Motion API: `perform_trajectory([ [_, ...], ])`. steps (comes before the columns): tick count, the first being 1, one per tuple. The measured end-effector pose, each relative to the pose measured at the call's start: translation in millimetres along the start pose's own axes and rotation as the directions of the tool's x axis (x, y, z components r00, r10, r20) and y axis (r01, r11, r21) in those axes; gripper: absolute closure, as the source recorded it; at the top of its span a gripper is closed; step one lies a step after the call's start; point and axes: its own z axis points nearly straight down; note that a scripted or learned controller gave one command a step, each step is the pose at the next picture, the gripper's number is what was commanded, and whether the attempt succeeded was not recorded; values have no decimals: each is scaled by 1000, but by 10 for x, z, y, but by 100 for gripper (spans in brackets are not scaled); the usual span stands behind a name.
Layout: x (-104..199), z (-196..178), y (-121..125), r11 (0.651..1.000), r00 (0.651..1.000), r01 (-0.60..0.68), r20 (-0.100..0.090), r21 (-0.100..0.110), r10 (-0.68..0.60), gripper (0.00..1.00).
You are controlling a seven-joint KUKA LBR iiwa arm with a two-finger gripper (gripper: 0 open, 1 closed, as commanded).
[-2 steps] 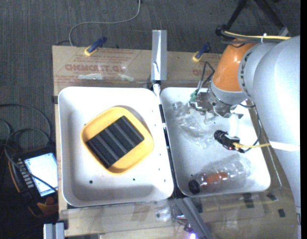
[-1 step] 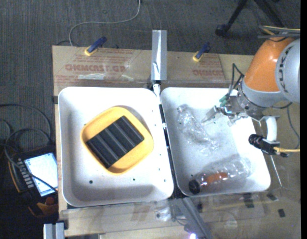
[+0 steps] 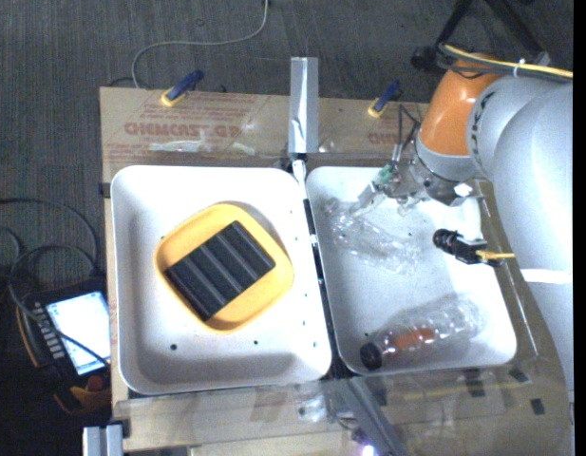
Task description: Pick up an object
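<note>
While the gripper (image 3: 392, 180) hung over the right bin (image 3: 501, 350), we could not tell its state. We judged the clear plastic bottle (image 3: 421, 331) near that bin's front edge light, slippery and crushable, best taken across its middle.

Both white bins (image 3: 131, 255) look like smooth moulded plastic with a soft sheen. The yellow object (image 3: 226, 266) in the left one seems matt plastic, its black ribbed inset (image 3: 219, 267) duller still. In the right bin, crumpled clear film (image 3: 373, 240) glints, and a clear plastic bottle (image 3: 425, 331) shines glossy. The tabletop (image 3: 198, 126) is brown cardboard, matt and printed. The arm's grey shell (image 3: 535, 160) is smooth; its orange band (image 3: 449, 112) gleams.
</note>
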Motion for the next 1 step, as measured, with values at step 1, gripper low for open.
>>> perform_trajectory([
  [1, 377, -27, -491, 1000, 1000, -15, 5, -8, 15, 0],
])
